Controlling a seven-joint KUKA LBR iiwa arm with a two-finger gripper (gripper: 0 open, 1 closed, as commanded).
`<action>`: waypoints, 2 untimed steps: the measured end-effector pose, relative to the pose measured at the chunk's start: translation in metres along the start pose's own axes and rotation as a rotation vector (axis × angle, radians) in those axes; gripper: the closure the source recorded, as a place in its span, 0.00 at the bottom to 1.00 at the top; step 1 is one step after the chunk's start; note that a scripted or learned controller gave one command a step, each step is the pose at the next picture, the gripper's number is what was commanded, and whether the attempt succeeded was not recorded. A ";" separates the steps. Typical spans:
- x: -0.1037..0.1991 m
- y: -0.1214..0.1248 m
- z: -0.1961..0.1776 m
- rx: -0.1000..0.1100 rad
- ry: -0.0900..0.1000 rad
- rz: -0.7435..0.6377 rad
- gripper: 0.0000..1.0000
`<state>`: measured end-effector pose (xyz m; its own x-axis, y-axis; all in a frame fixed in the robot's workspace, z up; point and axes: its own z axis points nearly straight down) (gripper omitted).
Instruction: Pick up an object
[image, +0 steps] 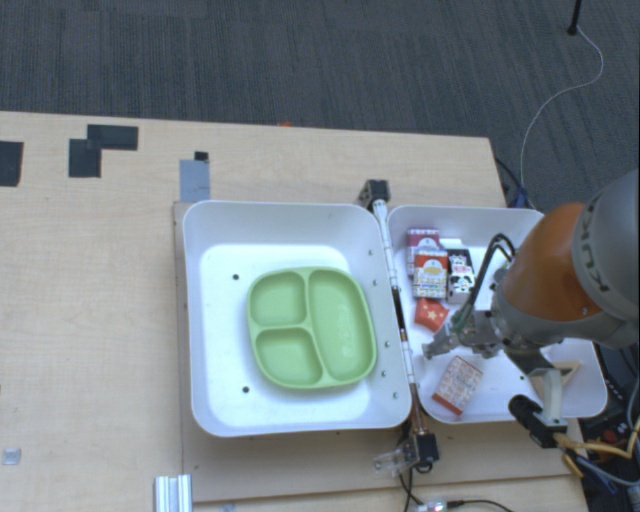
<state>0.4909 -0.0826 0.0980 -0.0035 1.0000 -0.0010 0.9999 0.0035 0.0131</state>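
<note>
Wooden bench (90, 300) bears two white bins: left bin (200, 330) holds a green divided plate (311, 328); the gripper (462, 338), grip state unclear, hangs over small packets (432, 272) in right bin (590, 395).

Single fixed camera above the bench (90, 300), angled down, both white bins (200, 330) in frame
</note>
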 end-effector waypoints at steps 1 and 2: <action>0.001 0.002 -0.011 -0.004 0.000 -0.003 1.00; 0.001 0.002 -0.010 -0.004 0.000 -0.002 0.00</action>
<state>0.4924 -0.0818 0.1085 -0.0060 1.0000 -0.0007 0.9998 0.0060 0.0170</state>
